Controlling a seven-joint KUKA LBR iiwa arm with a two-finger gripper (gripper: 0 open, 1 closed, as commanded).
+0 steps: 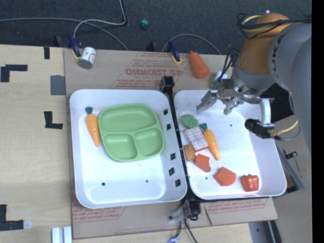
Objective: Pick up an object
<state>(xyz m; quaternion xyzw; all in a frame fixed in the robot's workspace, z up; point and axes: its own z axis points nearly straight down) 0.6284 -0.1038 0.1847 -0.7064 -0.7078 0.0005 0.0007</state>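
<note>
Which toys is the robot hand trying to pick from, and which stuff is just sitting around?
For the job: the gripper above the right bin, and the toys there: carrot, green round piece, pink block, red pepper, orange chunk.

Just lying about: green plate and second carrot in the left bin, orange bottle, small can.

You could not see all of the grey arm point(283, 44), because the picture's right edge cut it off. The small green thing point(145, 22) behind the bench was too tiny to tell.
</note>
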